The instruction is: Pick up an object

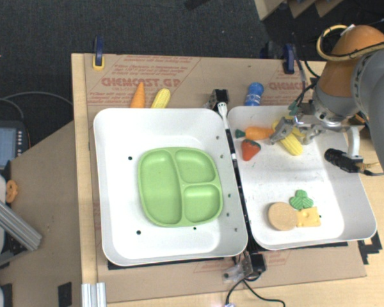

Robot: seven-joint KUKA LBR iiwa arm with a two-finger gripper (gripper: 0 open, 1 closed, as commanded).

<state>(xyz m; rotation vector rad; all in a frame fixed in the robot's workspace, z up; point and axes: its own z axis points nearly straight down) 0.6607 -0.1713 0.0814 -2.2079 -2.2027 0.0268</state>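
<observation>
From my station the scene was bright and evenly lit, and the light seemed to come from above. The two white bins were almost overexposed, so their rims looked washed out. Shadows were soft and short; I saw a faint one under the green divided plate. The dark floor at the top stayed dim. The picture was a little soft, and small details looked grainy.
</observation>
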